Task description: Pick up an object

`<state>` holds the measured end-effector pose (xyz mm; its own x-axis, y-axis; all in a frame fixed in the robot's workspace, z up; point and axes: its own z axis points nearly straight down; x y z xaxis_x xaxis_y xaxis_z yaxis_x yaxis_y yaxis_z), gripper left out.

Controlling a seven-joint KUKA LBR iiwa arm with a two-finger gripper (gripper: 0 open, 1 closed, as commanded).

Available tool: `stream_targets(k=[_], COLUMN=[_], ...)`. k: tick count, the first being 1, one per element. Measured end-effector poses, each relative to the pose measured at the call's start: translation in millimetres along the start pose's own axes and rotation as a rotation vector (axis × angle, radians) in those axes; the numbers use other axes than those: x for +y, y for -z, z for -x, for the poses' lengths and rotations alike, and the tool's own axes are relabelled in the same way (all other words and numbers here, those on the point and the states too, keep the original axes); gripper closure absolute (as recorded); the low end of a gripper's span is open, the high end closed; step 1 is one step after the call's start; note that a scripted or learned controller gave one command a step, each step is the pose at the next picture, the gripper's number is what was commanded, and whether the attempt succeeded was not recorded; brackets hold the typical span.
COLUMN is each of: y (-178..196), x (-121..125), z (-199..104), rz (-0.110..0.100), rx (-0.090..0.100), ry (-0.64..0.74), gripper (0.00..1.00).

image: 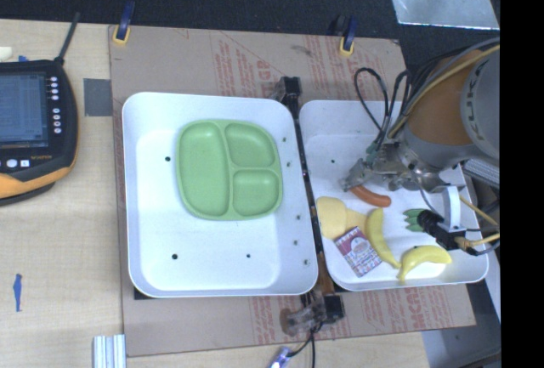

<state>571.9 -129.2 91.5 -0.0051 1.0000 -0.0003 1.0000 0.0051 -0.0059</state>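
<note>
Cardboard-covered bench bearing two white bins

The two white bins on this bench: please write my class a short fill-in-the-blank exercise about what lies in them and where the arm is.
1. The green divided plate lies in the ____ bin.
2. The plate has ____ compartments.
3. The gripper is over the ____ bin, near the orange sausage-shaped toy.
4. The banana lies beside a small ____ packet.

Missing words: left; three; right; red
</note>
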Motion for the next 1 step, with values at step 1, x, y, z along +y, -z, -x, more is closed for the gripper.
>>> stream_targets(k=[1], y=[10.1], x=[-0.2], z=[1.0], rz=[-0.002], rx=[-0.001], ry=[0.003], gripper=[1.00])
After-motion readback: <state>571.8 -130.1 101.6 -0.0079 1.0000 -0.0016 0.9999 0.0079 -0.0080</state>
